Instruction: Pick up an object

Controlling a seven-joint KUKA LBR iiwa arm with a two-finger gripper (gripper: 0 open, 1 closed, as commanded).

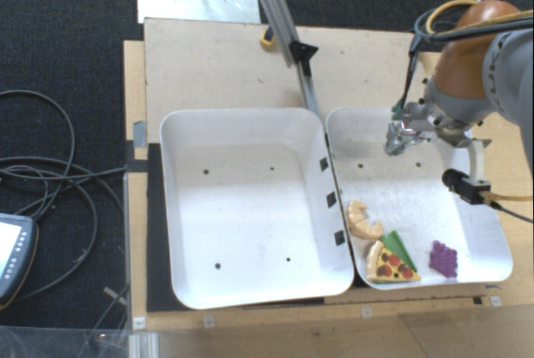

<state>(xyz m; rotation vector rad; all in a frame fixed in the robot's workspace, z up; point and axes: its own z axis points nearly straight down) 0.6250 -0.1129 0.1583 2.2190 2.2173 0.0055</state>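
Observation:
Three small toys lie along the near edge of the right bin (480, 206): a tan croissant-like piece (364, 220), a pizza slice with a green strip (392, 259), and a purple grape bunch (444, 259). My gripper (400, 136) hangs over the far part of the same bin, well behind the toys. Nothing shows between its metal fingers.
The left bin (179, 206) sits beside the right one, with black clips on the shared wall. A slanted metal pole (279, 10) crosses the bench behind the bins. Cables and a tablet (12, 252) lie on the floor at left.

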